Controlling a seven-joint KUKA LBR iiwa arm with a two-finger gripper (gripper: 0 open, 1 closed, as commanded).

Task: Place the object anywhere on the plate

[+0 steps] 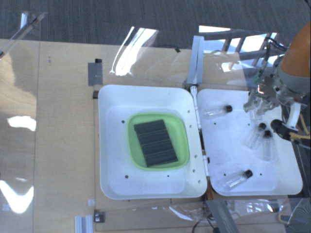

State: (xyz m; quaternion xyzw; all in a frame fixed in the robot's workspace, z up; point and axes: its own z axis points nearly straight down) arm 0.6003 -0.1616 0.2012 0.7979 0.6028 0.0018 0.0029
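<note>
A green square plate [181, 130] sits in the left white bin [112, 144]. A dark grey ridged block [155, 142] lies flat on the plate, near its middle and turned slightly. My gripper [259, 105] hangs over the upper right part of the right bin [286, 183], well apart from the plate. It is open with nothing between its fingers. The orange band of the arm [296, 57] is at the top right.
Several clear vials with black caps lie in the right bin: one at the upper left [217, 111], one near the front [236, 178], and a pair [261, 138] just below the gripper. A grey metal bracket [196, 62] stands behind the bins.
</note>
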